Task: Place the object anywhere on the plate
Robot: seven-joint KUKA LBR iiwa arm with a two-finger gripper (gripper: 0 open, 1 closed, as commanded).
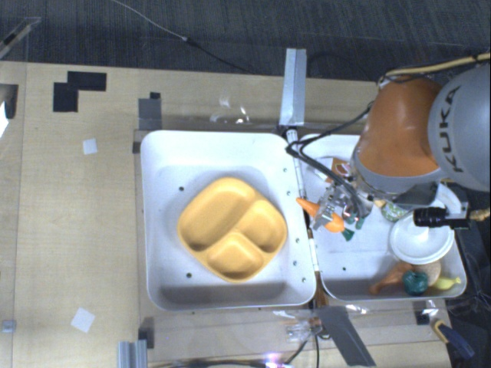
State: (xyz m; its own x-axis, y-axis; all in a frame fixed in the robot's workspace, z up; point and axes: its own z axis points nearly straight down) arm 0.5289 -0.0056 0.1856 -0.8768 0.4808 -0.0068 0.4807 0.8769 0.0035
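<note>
This place looks like a robotics lab. A pale wooden bench point(69, 228) carries two shallow white bins point(157, 228) held by metal brackets point(294, 87). Black markers point(77, 89) are stuck on the bench, cables point(153, 25) run over dark carpet point(230, 14), and an industrial arm point(414, 133) reaches in.

A white bowl point(419, 241) is seen in the right bin point(337, 278), with a teal ball point(415, 282) and a yellow piece point(449, 284) just beside it.

The yellow plate point(232, 227) in the left bin point(157, 205) lies open from above; toys point(418, 280) crowd the right bin's point(337, 282) near-right corner.
</note>
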